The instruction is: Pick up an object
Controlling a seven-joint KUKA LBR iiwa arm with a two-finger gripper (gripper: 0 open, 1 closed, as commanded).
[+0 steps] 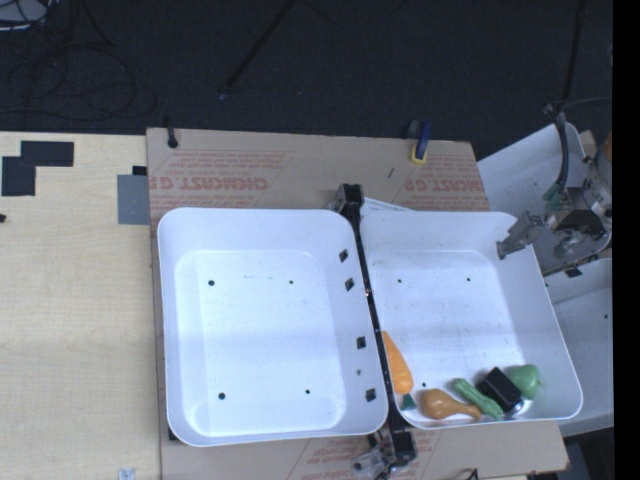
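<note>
- Nearest the camera, along the front wall of the right bin (560, 358), all the objects sit bunched in one row.
- The carrot (398, 364) is leftmost, lying lengthwise right against the divider between the two bins, pointy end toward the back.
- Next to it in the front left corner is a tan pear-ish thing (441, 404), narrow end aimed right.
- A long green piece (477, 397) lies at a slant just right of that, touching or nearly touching it.
- A black block (499, 389) sits tilted against the green piece, and a round green lump (523, 378) is right behind it, toward the right wall.
- The left bin (175, 268) sits flush beside the right one, with black clips along the shared edge.
- Both bins rest on a brown board (300, 173) with printed lettering and a blue and yellow clamp (421, 142) at its back edge.
- The gripper (520, 236) is way back at the right bin's far right corner, hanging over the rim, well apart from the whole row of objects, which lies nearer the camera.
- Nothing is in it; can't tell whether it's spread or closed.
</note>
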